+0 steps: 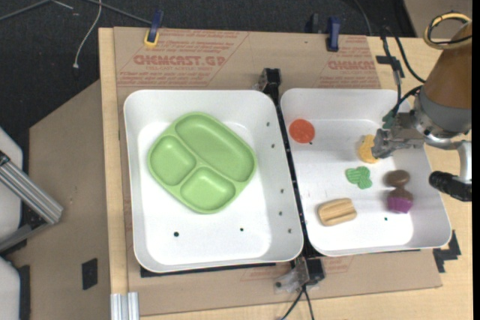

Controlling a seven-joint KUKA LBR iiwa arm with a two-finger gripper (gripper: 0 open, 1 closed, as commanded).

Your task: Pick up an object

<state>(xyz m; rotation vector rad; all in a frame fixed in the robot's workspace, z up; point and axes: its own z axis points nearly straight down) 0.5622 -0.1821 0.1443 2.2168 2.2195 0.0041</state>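
Reaching in from the right, the grey arm with its orange band (455,79) sets its hand (384,142) low in the right white bin (330,236), right at a small yellow object (367,152); whether the hand is gripping it cannot be told. Near the hand, toward the bin's front, lie a green leafy piece (359,177), a brown lump (397,178) and a purple piece (399,201). A tan bread-like roll (337,211) lies nearer the front, an orange round piece (301,131) toward the back left. The left white bin (150,236) holds a green three-part plate (200,161).
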